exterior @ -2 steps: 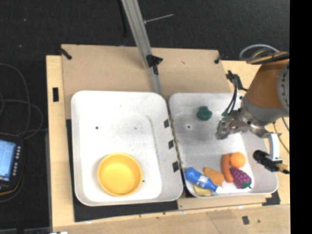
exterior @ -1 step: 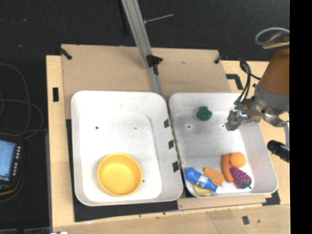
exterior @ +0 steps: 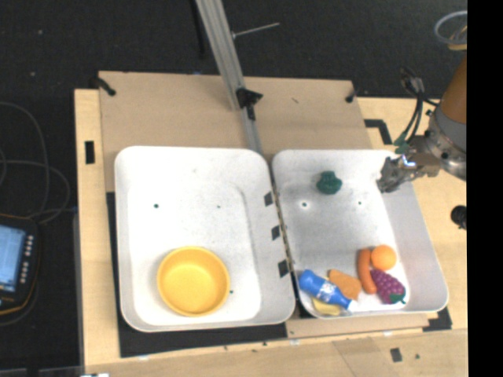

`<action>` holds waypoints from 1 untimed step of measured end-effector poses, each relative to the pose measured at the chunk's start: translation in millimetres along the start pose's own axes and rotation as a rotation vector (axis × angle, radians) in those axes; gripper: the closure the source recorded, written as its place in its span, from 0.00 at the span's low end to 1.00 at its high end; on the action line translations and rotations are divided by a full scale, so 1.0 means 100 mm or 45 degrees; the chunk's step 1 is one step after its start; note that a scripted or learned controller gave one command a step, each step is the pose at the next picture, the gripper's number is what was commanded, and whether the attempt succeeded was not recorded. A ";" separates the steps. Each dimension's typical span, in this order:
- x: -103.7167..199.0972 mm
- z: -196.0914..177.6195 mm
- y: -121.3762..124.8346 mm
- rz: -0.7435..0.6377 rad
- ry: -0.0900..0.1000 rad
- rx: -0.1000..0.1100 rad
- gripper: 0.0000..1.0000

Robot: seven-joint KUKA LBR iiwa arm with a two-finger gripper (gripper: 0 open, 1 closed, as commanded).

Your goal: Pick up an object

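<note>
Grey arm's gripper [exterior: 391,173] hovers at the right bin's [exterior: 346,210] 2 o'clock rim, finger state unclear, nothing held, so approach step: next it must descend on the green object [exterior: 329,183] near 12 o'clock or the toy cluster [exterior: 357,283] at 5.

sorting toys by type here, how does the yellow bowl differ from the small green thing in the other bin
The yellow bowl is far larger than the green object. The bowl is a round open dish, mouth up; the green object is a small lump whose shape is too small to make out. The bowl sits in the near part of the left bin; the green object lies near the far edge of the right bin. Each lies apart from other things.
</note>
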State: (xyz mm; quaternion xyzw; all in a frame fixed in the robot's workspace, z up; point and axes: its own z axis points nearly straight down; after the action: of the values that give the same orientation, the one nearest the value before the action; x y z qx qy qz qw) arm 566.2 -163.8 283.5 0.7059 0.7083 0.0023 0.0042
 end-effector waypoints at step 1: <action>-0.01 -0.08 0.01 -0.002 0.002 0.008 1.00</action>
State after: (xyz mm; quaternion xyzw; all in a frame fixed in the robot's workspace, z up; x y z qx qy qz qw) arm 567.0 -164.7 291.7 0.7055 0.7087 0.0007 0.0015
